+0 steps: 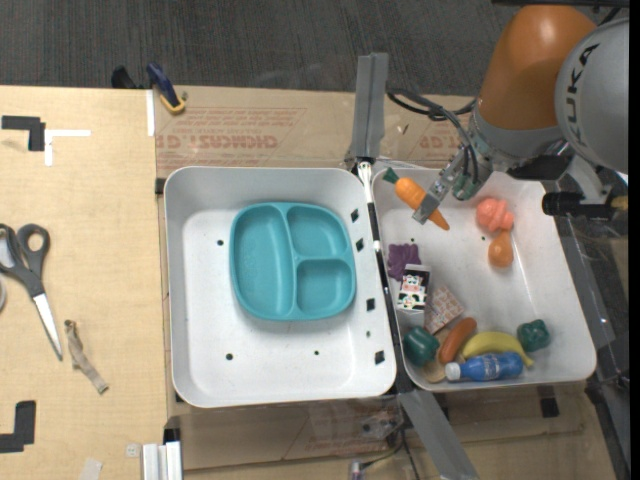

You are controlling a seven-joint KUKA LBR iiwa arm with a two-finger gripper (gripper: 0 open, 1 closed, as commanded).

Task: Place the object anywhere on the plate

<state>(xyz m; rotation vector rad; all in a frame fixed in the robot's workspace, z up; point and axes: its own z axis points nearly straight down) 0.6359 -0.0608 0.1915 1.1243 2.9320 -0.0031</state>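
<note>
Camera view: the arm [560, 68] enters from the upper right, orange band uppermost, wrist angled down and left over the right bin [560, 298]. The gripper [440, 200] hangs over that bin's upper left corner, tilted; a carrot [420, 200] lies at its fingertips, but whether the fingers are apart, together or clamped on the carrot cannot be told.

Left of the plate [294, 260], on the bench [80, 268]: scissors [30, 283], black tape marks, a small strip of scrap. The plate is teal, three compartments, resting in the left bin [200, 368], well apart from the carrot.

Writing: mirrored red print on the cardboard [250, 133] beyond the plate, not legible; "KUKA" partly readable on the arm's grey shell at the frame's right edge.

Right of the plate, in the right bin: a purple item [403, 260], a small printed carton [414, 290], a wrapper, a dark green piece [420, 345], a second carrot-like piece [457, 338], a banana [492, 343], a bottle [487, 369], a green block [533, 334], a pink ball [493, 214] and an orange fruit [500, 252]. Carton print is too small to read. The arm is cut off by the frame.
</note>
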